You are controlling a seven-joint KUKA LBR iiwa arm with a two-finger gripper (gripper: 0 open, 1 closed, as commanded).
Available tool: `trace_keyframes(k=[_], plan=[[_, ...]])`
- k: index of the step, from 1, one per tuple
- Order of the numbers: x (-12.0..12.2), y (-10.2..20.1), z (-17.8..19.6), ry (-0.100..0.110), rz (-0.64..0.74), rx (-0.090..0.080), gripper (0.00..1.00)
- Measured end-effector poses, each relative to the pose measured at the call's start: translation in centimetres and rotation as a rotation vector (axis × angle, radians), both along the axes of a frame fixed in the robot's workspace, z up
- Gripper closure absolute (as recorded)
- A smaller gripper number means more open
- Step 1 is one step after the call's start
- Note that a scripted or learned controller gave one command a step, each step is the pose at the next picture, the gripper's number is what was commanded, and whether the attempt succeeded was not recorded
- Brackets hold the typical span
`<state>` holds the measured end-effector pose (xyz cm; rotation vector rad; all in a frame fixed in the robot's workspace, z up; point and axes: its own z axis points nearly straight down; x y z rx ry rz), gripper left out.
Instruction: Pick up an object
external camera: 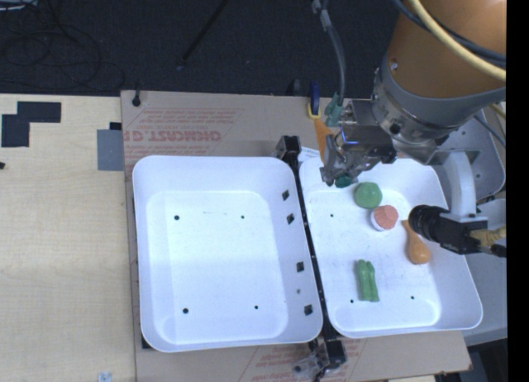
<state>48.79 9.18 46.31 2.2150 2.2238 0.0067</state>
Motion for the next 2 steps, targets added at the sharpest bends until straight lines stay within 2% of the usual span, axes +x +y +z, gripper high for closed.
trace_keyframes(k=[1,2], plan=[[-1.3,0.7,-10.9,0.011,-0.004,-0.002,1.00],[0.1,-9.3,-7.8,0.006,-0.008,-0.003,1.00]])
